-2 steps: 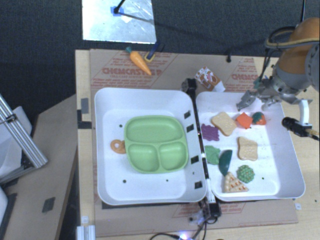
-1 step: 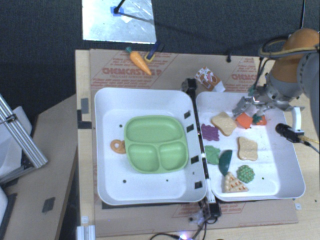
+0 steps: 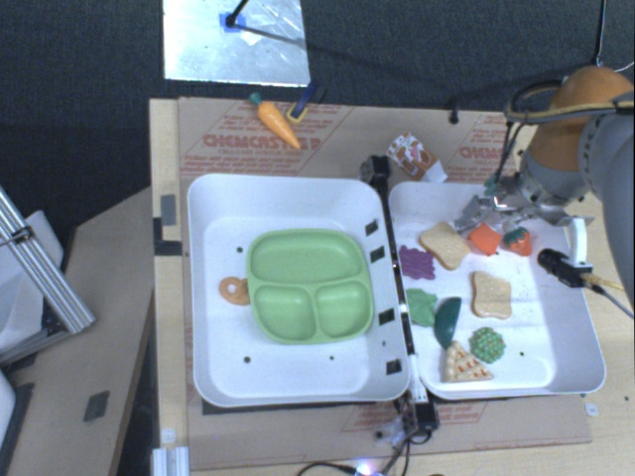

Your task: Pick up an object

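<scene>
My gripper (image 3: 488, 209) hangs low over the back of the right bin (image 3: 571, 365), its metal tip just above and beside an orange-red block (image 3: 484, 239). A small red toy with a green top (image 3: 517, 238) lies right of that block. Close by to the left is a tan bread slice (image 3: 444, 245), with a second slice (image 3: 491, 295) nearer the front. The same bin holds purple grapes (image 3: 417, 262), a green leaf (image 3: 420, 306), a dark green piece (image 3: 447, 318), a round broccoli (image 3: 487, 345) and a pizza wedge (image 3: 463, 365).
The left bin (image 3: 213, 365) holds a green divided plate (image 3: 308, 286) and a small orange ring (image 3: 234, 291). Behind the bins lie a toy carrot (image 3: 277, 123), a patterned packet (image 3: 412, 155) and a foil sheet (image 3: 236, 28). The grey arm (image 3: 595, 147) enters from the right.
</scene>
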